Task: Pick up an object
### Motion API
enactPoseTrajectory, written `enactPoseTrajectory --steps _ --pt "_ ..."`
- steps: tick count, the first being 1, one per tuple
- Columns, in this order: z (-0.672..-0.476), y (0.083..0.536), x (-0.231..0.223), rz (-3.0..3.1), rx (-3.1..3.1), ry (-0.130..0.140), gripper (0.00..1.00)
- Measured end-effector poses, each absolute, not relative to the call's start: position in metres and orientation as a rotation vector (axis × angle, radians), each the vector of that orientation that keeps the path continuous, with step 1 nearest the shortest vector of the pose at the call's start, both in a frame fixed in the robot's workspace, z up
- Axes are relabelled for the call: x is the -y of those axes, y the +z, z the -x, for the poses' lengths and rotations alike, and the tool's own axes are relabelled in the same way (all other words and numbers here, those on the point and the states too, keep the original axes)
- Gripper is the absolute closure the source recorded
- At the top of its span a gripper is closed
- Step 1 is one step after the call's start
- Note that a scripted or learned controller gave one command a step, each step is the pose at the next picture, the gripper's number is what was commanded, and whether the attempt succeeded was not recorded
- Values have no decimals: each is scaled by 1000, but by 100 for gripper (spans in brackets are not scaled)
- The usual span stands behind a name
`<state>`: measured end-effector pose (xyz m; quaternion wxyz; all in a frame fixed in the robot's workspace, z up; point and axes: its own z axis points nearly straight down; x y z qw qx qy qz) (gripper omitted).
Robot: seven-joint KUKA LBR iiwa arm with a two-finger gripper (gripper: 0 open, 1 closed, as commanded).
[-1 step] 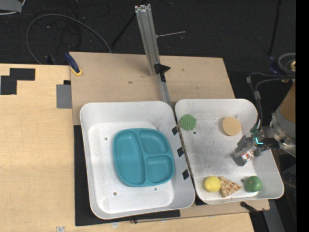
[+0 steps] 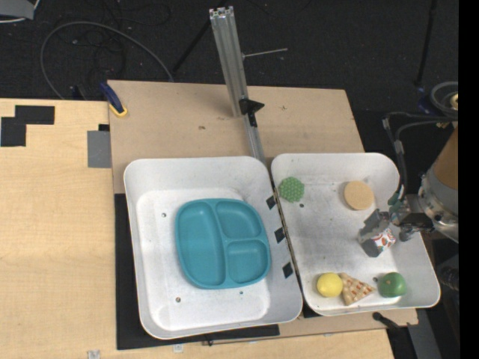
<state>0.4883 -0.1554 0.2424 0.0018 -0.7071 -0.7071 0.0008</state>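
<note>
On the worktop (image 2: 45, 223), the left bin (image 2: 142, 193) carries a teal divided tray (image 2: 222, 242), lying flat near the bin's middle – probably a place to drop things, though that is a guess. Right of the tray, past the shared wall, the right bin (image 2: 329, 167) holds the loose candidates: a green knobbly ball (image 2: 291, 190) nearest the tray, a tan disc (image 2: 358, 195) farther right, and along the near rim a yellow ball (image 2: 329, 284), a pizza-slice toy (image 2: 356, 289) and a green ball (image 2: 391, 283). Farthest from the tray, the pincer (image 2: 378, 238) sits low in the bin, with a small red-and-white item (image 2: 385, 239) at its tips – whether it is gripped or merely touched, and how wide the pincer stands, I cannot tell.
</note>
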Motion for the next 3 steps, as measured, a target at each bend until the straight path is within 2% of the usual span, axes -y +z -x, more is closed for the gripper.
enactPoseTrajectory --steps 1,3 --pt "-482 197 155 2217 2216 6 0" --pt "-483 95 153 2222 2218 -2 0"
